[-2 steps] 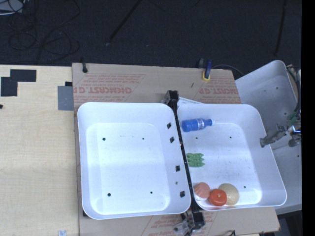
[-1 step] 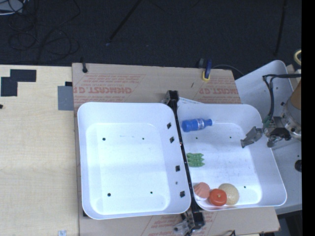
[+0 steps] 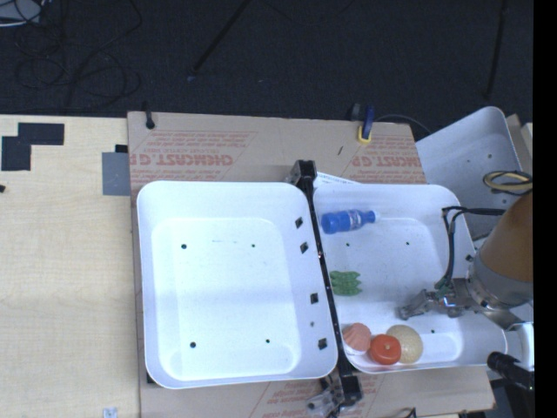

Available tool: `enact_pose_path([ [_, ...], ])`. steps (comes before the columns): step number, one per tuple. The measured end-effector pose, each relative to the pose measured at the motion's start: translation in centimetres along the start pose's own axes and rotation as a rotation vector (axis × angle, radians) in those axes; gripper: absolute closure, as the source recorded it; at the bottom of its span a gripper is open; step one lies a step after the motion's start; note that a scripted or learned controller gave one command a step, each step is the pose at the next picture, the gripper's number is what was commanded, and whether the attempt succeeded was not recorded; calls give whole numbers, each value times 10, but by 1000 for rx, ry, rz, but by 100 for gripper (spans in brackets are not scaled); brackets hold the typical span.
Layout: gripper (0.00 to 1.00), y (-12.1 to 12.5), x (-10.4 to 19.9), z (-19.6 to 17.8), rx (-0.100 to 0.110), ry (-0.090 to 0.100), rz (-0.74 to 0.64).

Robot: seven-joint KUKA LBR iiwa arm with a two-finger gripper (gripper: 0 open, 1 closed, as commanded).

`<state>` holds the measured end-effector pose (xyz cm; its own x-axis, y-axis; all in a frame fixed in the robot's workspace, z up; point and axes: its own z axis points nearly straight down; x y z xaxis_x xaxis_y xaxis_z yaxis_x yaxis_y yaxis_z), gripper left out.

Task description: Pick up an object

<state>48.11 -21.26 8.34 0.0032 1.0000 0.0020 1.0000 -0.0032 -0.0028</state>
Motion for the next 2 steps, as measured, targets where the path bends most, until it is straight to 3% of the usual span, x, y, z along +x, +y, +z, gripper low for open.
enact_pose_path([
  [1,100,2,-2,-15,-2,0,4],
  [2,0,2,-2,-15,-2,0,5],
])
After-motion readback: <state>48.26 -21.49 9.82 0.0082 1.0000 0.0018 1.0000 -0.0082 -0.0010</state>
